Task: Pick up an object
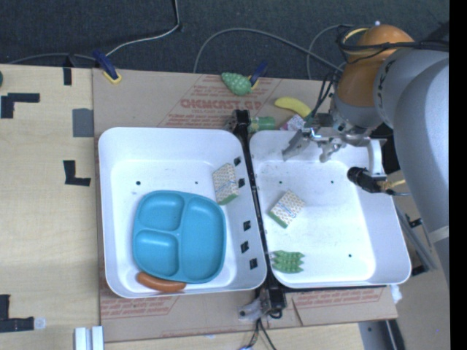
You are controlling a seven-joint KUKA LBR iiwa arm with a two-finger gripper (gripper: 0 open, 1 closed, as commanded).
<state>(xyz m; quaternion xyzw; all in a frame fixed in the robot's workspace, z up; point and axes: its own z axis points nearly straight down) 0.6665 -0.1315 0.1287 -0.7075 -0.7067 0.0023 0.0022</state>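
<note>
Zero objects picked so far, as far as I can judge, so the whole job is ahead of me. Starting at the near edge: a green pea pod (287, 261) lies by the front wall of the right bin (379, 265), and over in the left bin (117, 166) an orange sausage-looking thing (160, 282) sits touching the front of a blue divided plate (179, 237). Going further back, a small patterned sponge (287, 209) sits mid-floor in the right bin, and a second sponge (226, 181) leans near the divider on the left side. My gripper (312, 142) is up at the far end of the right bin, near its back wall, fingers spread a bit with nothing between them. It's well apart from the closest sponge and pea pod. Beyond the bins, a banana (292, 106) and a green toy (236, 83) lie on the cardboard. What's left, I reckon: choose a target, come over it, drop, pinch, lift. The right-bin sponge looks the easiest bet.
</note>
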